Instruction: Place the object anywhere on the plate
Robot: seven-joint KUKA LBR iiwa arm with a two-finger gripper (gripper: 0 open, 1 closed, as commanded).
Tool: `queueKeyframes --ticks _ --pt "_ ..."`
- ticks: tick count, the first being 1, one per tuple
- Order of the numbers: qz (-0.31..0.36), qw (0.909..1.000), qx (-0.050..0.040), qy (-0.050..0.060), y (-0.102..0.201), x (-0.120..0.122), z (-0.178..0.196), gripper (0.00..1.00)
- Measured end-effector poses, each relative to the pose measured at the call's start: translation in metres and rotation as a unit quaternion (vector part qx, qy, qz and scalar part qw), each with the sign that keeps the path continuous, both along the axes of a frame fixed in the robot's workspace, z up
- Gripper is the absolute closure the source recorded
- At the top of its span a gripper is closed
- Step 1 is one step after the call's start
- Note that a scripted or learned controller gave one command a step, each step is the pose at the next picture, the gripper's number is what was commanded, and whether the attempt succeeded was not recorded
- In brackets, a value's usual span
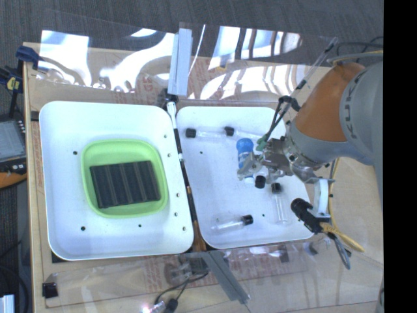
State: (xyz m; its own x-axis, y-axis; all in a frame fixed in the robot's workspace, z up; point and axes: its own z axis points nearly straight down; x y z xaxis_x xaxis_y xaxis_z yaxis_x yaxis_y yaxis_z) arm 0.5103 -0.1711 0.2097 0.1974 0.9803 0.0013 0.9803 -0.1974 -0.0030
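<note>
Blue-capped object (244, 146) lies in the right bin (215, 194), near its far edge, just beside the tool (255, 168); whether the tool's fingers are apart or together is unclear. The green plate (124, 154) sits mid-left bin (58, 227).

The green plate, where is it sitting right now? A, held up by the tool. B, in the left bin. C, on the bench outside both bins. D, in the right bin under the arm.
B: the green plate lies flat in the middle of the left bin, while the arm works over the right bin.
</note>
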Motion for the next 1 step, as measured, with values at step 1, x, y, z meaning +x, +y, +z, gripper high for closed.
queueKeyframes --ticks 1 --pt "0.0 1.0 0.0001 0.0 0.0 0.0001 0.0 0.0"
